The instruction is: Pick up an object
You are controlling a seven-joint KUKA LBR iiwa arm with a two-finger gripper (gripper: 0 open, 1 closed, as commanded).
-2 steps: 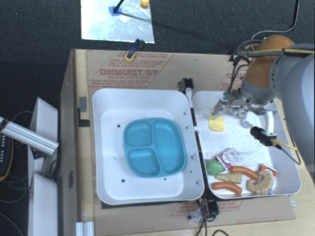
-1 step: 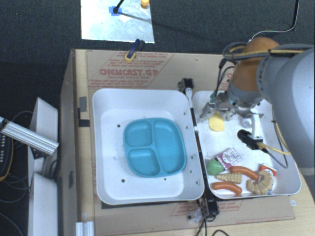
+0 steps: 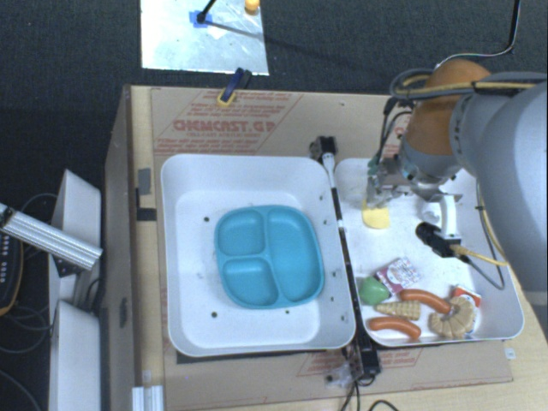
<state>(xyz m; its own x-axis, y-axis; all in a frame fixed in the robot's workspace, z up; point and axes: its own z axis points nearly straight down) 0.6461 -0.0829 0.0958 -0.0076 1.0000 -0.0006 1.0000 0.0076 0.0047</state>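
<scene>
Arm's down in the right bin w/ the gripper right over the yellow piece at the far left of it, but nothing's lifted yet imo. Can't tell the gripper's state from here. The grab + lift are left. Cardboard behind the bins reads "CHEMCAST GP" in red.

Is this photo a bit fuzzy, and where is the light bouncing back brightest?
In the camera view, the whole picture is soft: print on the snack packet is unreadable. The strongest glare sits on the shiny sheet on the floor beyond the bench; the white bins look bright but keep detail. The arm at the right is large and blurred, and the dark floor stays grainy.
</scene>
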